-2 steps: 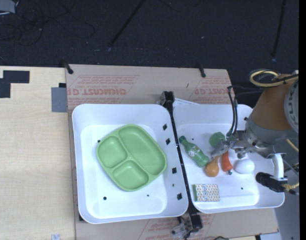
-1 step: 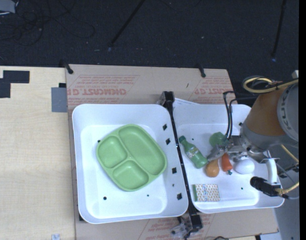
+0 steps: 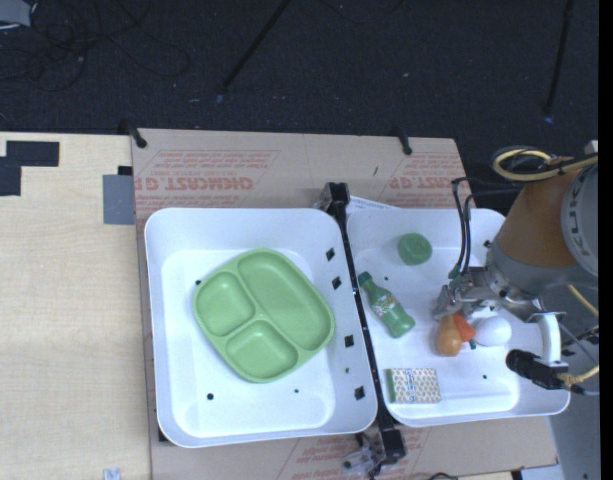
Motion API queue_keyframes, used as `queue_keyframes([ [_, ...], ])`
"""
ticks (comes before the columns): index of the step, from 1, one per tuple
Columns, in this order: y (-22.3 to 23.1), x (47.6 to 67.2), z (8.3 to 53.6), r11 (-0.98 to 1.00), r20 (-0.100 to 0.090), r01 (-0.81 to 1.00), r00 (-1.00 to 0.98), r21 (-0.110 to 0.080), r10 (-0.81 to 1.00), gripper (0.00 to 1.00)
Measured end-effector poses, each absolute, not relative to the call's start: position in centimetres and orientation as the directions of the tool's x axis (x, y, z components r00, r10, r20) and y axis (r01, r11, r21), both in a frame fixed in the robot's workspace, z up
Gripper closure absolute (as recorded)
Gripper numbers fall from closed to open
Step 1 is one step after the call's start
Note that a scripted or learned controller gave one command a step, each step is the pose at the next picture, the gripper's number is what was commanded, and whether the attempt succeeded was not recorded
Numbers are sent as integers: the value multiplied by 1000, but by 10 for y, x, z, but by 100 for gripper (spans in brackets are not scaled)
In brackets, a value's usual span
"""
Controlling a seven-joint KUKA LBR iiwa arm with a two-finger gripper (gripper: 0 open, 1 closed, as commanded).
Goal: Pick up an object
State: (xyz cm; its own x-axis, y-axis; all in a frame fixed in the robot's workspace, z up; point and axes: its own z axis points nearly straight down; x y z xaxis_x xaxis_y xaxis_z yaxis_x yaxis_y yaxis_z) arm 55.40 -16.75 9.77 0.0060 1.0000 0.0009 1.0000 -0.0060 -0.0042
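Currently claw (image 3: 459,306) low in right bin (image 3: 426,408), right above orange object (image 3: 449,338), white egg-like piece (image 3: 493,330) just beside. Grip state: cannot tell. Green bottle (image 3: 386,306) lies left of claw, long axis slanting across bin; green cap (image 3: 415,248) beyond.

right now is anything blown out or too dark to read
Camera view: the shallow white right bin and the white egg-shaped object nearly wash into each other; the floor above the bench is almost black; the green three-compartment plastic plate reads evenly, soft shadows only.
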Motion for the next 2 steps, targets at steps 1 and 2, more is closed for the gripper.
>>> queue_keyframes([
  [1, -168, 562, 144, 1, 0, 1000, -1, 2, 1000, 100],
  [2, -163, 569, 204, 2, -1, 1000, -2, 3, 1000, 100],
])
